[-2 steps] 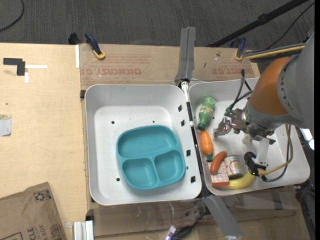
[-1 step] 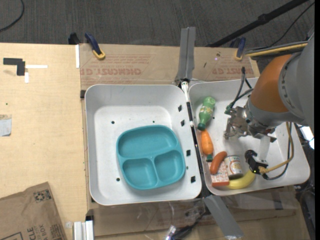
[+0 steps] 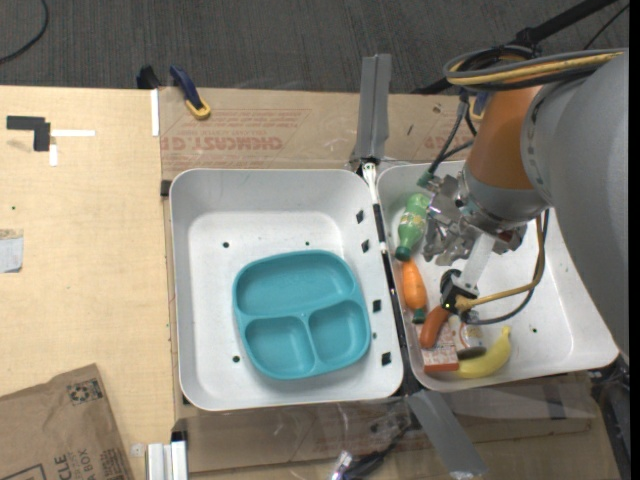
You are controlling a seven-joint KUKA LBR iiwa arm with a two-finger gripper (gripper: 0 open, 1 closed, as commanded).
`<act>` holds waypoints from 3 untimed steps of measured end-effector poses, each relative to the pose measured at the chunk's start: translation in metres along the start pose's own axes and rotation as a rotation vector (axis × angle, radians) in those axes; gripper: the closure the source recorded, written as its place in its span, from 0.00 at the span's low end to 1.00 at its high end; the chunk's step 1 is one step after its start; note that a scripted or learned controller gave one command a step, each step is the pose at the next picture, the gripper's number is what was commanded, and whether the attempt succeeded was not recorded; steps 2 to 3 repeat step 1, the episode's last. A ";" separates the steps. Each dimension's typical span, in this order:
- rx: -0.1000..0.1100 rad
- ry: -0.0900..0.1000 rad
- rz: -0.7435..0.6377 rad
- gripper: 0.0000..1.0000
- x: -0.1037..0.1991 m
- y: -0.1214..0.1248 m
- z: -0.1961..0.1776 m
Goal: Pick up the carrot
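**Asker:** Where is the carrot (image 3: 411, 286)?

**Arm:** In the right bin (image 3: 560, 308), lying along its left wall. The green bottle (image 3: 412, 220) is just above it in the picture, and a redder, stick-shaped thing (image 3: 435, 325) is just below.

**Asker:** And your pincer (image 3: 447, 243)?

**Arm:** It hangs over the same bin, just right of the carrot and beside the bottle. From this slant I cannot tell whether it is apart or together. Nothing shows in it, so I judge the carrot not yet taken.

**Asker:** Why does its place matter?

**Arm:** The wall leaves little room on that side, and the neighbours crowd both ends. I would probably have to come down across its middle, or I may knock the bottle or grab the red thing by mistake.

**Asker:** What about the rest?

**Arm:** The banana (image 3: 492, 353) lies nearer the bin's front edge, away from the carrot. The teal plate (image 3: 300, 313) sits in the left bin (image 3: 200, 268), well apart.
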State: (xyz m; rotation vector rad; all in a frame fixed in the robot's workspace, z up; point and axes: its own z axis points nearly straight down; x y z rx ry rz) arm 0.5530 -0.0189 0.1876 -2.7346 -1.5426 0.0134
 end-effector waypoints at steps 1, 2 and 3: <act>0.007 -0.008 -0.004 1.00 0.000 0.000 -0.004; 0.007 -0.008 -0.004 1.00 0.000 0.000 -0.004; 0.007 -0.008 -0.004 1.00 0.000 0.000 -0.004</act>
